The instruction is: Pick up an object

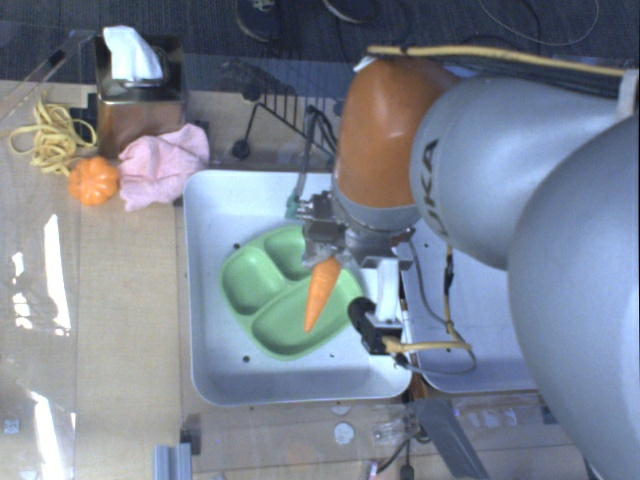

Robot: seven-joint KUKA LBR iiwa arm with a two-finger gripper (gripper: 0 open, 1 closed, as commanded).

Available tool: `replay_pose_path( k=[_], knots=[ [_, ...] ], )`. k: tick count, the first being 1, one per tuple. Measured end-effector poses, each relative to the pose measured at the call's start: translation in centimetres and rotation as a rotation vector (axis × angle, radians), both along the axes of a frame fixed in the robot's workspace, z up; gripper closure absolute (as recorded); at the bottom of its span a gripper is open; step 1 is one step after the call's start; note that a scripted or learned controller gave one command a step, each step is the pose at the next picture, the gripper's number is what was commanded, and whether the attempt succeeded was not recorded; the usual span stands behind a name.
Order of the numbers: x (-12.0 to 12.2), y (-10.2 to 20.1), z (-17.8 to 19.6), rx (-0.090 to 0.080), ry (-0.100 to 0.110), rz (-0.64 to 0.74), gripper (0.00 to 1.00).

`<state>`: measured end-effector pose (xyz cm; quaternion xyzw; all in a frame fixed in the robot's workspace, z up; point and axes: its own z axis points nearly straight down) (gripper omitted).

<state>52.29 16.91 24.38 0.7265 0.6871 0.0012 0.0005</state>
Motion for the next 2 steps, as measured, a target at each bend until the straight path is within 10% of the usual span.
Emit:
replay_pose_path(
  k=[1,2],
  knots=[
    [-3.5,-10.1,-1.7,-0.001,0.0,0.317,1.0],
    [1.8,-4.1,-6.1,-0.001,0.0,0.304,1.0]
  ],
)
